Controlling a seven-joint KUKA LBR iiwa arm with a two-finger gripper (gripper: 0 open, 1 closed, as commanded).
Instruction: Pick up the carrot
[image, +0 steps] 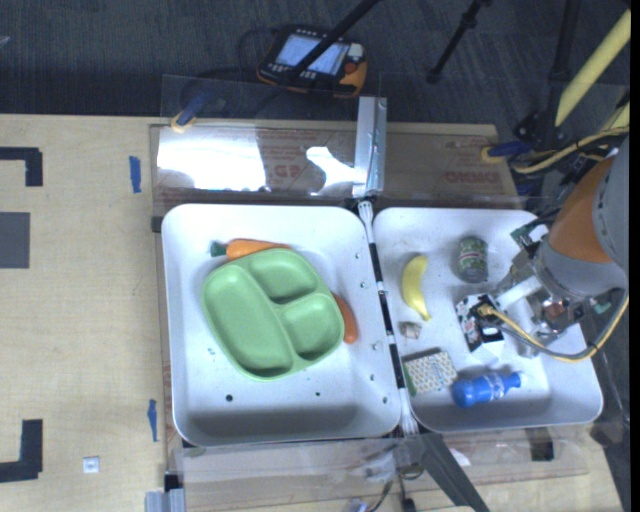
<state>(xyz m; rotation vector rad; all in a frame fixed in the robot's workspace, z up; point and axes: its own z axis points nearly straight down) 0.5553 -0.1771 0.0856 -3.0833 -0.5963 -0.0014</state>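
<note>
The carrot (258, 246), orange with a green tip at its left end, lies in the left bin (200, 400) against the far edge of a green divided plate (272, 312), which partly hides it. A second orange piece (347, 320) pokes out at the plate's right edge. My gripper (548, 312) hangs over the right side of the right bin (570, 405), far from the carrot. Nothing shows in its grasp.
The right bin holds a banana (415, 285), a greenish can (472, 258), a patterned packet (431, 371), a blue bottle (486, 387) and a small brown bit (410, 328). A raised divider (382, 300) separates the bins.
</note>
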